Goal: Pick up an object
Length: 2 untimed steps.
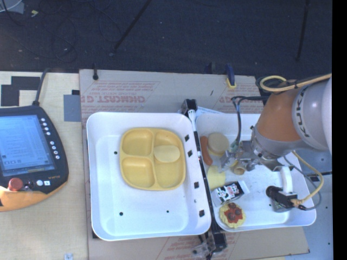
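White plastic bins are lying side by side, and the grey arm (pixel 303 118) is reaching into the right bin (pixel 265 221) from its right edge. The gripper (pixel 237 162) is hanging low over the left half of that bin, in among a cluster of things. A tan round tub (pixel 218 142) is sitting just beside it, toward the far left corner. An orange-red piece (pixel 205 150) is lying along the left wall. A yellow block (pixel 216 176) is resting just beside the gripper, on the side toward the front left corner, and a black-and-white carton (pixel 231 191) is lying nearer the front edge. A small yellow dish (pixel 232 214) with red berries is sitting at the front left corner.

In the left bin (pixel 103 210) a yellow divided plate (pixel 142 167) is lying near the middle, with a pale round disc (pixel 167 154) in its far right compartment.

By my reading the pick is not yet done. Nothing is visibly being carried, and every object seems to be resting on a bin floor. The arm is looking to be at the approach or grasping stage, so closing on something and lifting it clear are what is left.

How far the gripper is open I cannot tell, since the wrist is covering it from above. Nor can I tell whether it is touching the yellow block or the tan round tub. Those two are lying closest, so either is a likely target.
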Motion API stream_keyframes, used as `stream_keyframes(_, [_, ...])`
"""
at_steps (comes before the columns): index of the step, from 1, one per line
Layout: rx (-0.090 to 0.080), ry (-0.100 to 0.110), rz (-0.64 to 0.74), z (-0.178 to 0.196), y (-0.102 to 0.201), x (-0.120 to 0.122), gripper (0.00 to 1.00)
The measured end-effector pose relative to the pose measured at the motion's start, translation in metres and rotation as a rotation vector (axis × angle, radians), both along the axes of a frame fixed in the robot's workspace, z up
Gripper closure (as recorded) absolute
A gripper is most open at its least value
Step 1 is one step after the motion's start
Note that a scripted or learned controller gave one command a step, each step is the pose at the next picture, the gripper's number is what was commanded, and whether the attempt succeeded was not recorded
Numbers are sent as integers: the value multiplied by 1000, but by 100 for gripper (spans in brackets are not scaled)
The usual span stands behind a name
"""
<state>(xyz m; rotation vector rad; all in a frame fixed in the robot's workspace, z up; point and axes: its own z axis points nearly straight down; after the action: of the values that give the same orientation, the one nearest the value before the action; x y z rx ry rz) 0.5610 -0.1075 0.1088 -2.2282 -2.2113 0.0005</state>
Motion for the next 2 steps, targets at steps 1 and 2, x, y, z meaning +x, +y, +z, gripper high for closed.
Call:
stream_keyframes(1, [-2,-5,10,-20,-6,86,0])
stream_keyframes(2, [0,1,5,-20,-9,12,0])
